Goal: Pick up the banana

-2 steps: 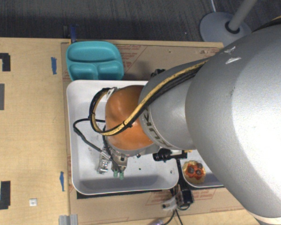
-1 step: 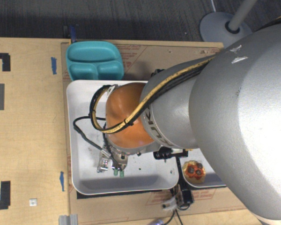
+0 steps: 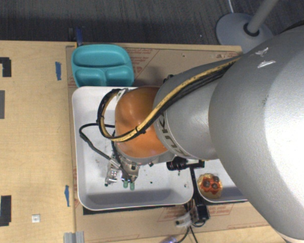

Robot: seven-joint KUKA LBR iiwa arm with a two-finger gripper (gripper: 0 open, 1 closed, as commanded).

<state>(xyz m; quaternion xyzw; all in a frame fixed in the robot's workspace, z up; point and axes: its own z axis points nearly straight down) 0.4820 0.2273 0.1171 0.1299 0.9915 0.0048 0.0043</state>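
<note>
Pick not done as far as I can judge: pincer (image 3: 120, 178) hangs low over the near part of the left bin (image 3: 86, 186), metal tips with green ends, nothing visibly between them, and I can't tell how far apart they sit. The banana isn't something I can locate, possibly under the arm (image 3: 192, 125). Smooth white plastic bin, a round orange-red item (image 3: 209, 184) in the right one, a glossy teal tray (image 3: 102, 66) beyond, on the tan board bench (image 3: 30, 135).

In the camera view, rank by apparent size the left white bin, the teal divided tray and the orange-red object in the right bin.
Largest to smallest:
1. Left white bin, though the arm covers much of it.
2. Teal divided tray.
3. Orange-red object.
The tray lies farther back, which may shrink it, but the order looks safe.
</note>
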